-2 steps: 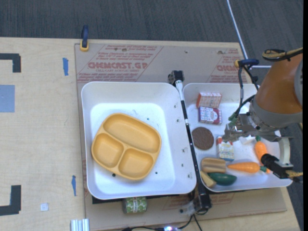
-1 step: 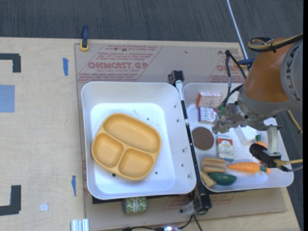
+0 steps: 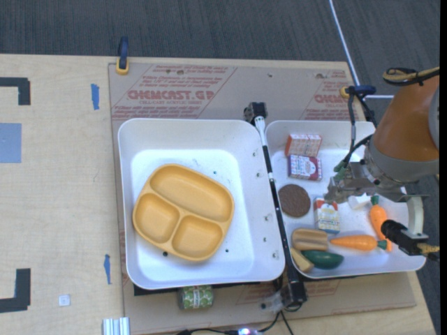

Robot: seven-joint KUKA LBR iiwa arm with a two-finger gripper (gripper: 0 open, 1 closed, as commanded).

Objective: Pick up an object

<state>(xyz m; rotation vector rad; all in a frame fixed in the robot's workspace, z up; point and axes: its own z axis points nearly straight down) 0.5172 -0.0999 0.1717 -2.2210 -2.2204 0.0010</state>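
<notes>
The right bin (image 3: 279, 132) holds several toy foods. A red and white carton (image 3: 303, 156) lies at its back, and a brown round patty (image 3: 294, 199) sits near the left wall. A small white packet (image 3: 327, 216) lies in the middle. Along the front lie a tan bun (image 3: 310, 239), a dark green vegetable (image 3: 323, 259) and an orange carrot (image 3: 353, 243). A second orange piece (image 3: 378, 219) lies further right. My gripper (image 3: 340, 190) hangs low over the bin's middle, just above and right of the white packet. Nothing shows in its grasp.
The left bin (image 3: 133, 138) holds a yellow divided plate (image 3: 183, 211). A green can (image 3: 197, 297) lies on the bench in front of that bin. A black clip (image 3: 256, 110) stands between the bins at the back. The arm's orange band (image 3: 412, 117) looms over the right bin's right side.
</notes>
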